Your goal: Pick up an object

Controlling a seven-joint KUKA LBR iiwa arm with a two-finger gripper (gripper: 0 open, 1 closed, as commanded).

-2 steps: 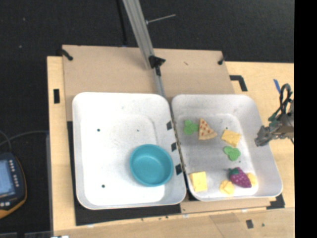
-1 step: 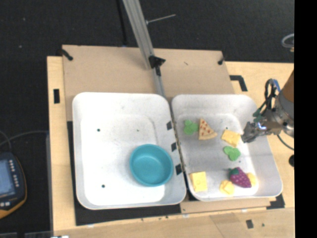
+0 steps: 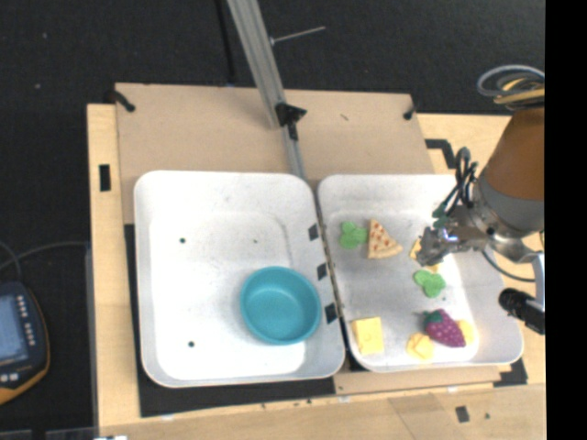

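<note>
Bench (image 3: 257, 126) with two white bins (image 3: 183, 218)

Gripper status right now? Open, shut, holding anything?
Gripper: cannot be told. It sits low in the right bin, just above the green toy, beside a small yellow piece; nothing is clearly held.

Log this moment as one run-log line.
claw over right bin | above green toy | teal bowl in left bin
</note>
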